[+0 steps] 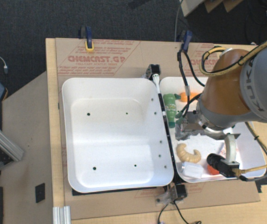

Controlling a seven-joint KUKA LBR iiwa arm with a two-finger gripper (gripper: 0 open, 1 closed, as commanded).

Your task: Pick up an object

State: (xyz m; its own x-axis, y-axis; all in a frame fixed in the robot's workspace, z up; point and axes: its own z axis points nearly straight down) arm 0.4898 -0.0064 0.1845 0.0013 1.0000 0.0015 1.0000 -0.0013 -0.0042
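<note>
My gripper [183, 130] hangs low over the left part of the right bin [252, 139], and the grey and orange arm covers most of that bin. A green object [170, 107] lies along the bin's left wall, just above the gripper. A small orange piece [184, 97] sits beside it at the back. A cream curved object [189, 154] lies just below the gripper. At the bin's front are a white flat piece [192, 170] and a red-orange bit [212, 171]. Nothing visibly hangs from the gripper.
The left bin [77, 139] stands next to the right one, with a dark divider [163, 120] between them. Both rest on a brown board [58, 101] held by blue clamps [87, 34] at the back. Cables [184, 73] run down to the arm.
</note>
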